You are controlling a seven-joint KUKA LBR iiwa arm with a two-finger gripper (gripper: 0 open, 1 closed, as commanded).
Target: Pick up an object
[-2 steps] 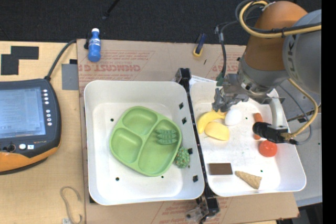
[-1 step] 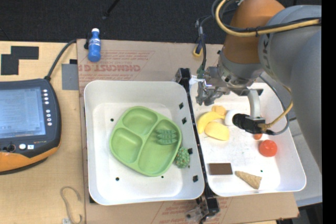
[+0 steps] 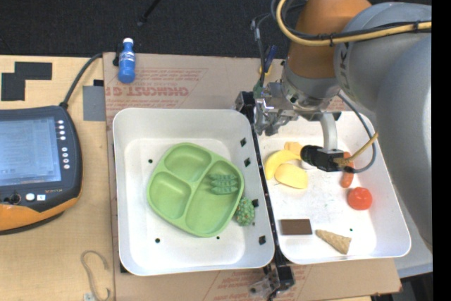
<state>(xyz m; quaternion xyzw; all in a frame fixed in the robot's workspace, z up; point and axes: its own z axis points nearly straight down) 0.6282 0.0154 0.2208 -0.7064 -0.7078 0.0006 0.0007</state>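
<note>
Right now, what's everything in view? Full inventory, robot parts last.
left bin: 1, white, bench left
right bin: 1, white, beside it
divided plate: 1, green, left bin
knobbly pieces: 2, green, one on the plate, one at its right edge
curved pieces: 2 or 3, yellow, right bin
ball: 1, red, right bin
small piece: 1, orange, above ball
block: 1, brown, right bin front
wedge: 1, tan, beside block
bottle: 1, blue, behind left bin
pendant: 1, grey-orange, far left
arm: 1, grey, orange band
gripper: 1, over the bins' divide
</note>
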